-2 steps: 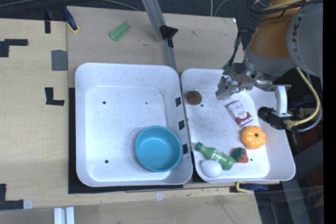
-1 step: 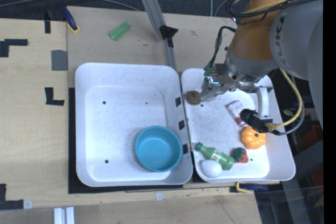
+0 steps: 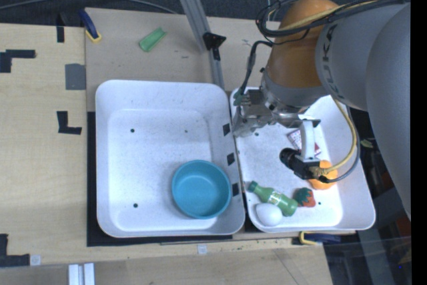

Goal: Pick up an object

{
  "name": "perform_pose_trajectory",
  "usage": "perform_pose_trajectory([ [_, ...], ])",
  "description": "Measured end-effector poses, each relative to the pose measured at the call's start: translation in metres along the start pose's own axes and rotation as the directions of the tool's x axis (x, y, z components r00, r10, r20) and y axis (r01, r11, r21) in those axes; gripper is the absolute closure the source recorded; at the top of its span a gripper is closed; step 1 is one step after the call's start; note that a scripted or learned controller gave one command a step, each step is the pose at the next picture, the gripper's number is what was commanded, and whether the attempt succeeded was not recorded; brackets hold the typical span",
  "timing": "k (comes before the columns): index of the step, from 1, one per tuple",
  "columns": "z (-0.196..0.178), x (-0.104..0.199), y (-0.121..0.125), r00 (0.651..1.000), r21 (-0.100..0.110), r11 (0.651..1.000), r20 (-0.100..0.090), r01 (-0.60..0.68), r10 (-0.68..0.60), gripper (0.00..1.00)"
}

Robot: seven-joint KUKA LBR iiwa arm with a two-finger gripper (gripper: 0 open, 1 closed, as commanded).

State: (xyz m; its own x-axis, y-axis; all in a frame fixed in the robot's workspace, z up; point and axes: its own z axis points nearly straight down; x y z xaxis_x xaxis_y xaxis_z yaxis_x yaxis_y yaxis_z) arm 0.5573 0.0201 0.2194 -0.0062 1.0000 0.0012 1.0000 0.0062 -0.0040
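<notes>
My gripper (image 3: 248, 118) hangs over the upper left corner of the right bin (image 3: 353, 210), close to the wall shared with the left bin. Nothing can be seen held in it. Near that bin's front edge lie a green bottle (image 3: 273, 197), a white egg-shaped object (image 3: 269, 215) and a small red and green object (image 3: 305, 197). An orange object (image 3: 323, 181) sits a little further right, partly behind a black part and a yellow cable. A blue bowl (image 3: 200, 189) stands in the left bin (image 3: 133, 110), near its front right corner.
The grey arm with its orange band (image 3: 300, 43) covers the right bin's back half. A slanted metal pole (image 3: 193, 3) crosses the bench behind the bins. A green block (image 3: 152, 39) lies on the bench at the back left.
</notes>
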Motion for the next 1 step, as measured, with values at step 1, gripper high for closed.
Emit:
perform_pose_trajectory([
  [1,-0.0060,0.0622,-0.0066,1.000,-0.002,1.000,-0.001,0.003,-0.003,1.00],
])
